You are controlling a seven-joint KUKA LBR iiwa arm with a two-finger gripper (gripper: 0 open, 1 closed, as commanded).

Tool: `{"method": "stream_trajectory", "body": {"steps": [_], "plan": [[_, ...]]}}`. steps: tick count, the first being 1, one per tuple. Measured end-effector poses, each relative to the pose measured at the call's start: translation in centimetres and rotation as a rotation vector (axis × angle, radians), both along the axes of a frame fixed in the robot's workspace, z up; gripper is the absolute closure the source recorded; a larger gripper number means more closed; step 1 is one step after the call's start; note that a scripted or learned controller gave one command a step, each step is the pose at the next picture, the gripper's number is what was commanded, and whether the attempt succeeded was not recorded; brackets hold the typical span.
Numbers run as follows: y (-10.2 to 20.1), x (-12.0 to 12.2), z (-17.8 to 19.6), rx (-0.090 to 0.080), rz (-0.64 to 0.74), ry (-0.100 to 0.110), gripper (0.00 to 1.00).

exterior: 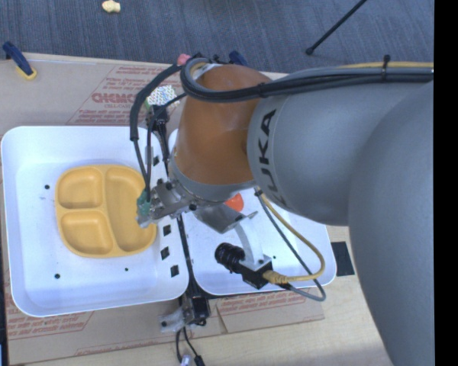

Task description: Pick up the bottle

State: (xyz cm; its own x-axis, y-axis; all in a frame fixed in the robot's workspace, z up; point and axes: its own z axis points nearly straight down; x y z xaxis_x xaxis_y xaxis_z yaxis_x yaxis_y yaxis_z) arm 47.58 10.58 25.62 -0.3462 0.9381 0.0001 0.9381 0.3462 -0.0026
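One glossy yellow three-compartment plate, smooth white bin

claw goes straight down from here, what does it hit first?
Likely the small green thing at the plate's right rim, just under the claw. The wrist hides most of the line and depth is unclear, so not certain.
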Motion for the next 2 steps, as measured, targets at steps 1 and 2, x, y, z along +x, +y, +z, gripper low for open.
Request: {"method": "stream_trajectory", "body": {"steps": [1,2], "plan": [[-6.3,0.1,5.6,0.000,-0.043,-0.001,1.00],[-8.3,0.0,-6.5,0.000,-0.248,0.003,1.00]]}}
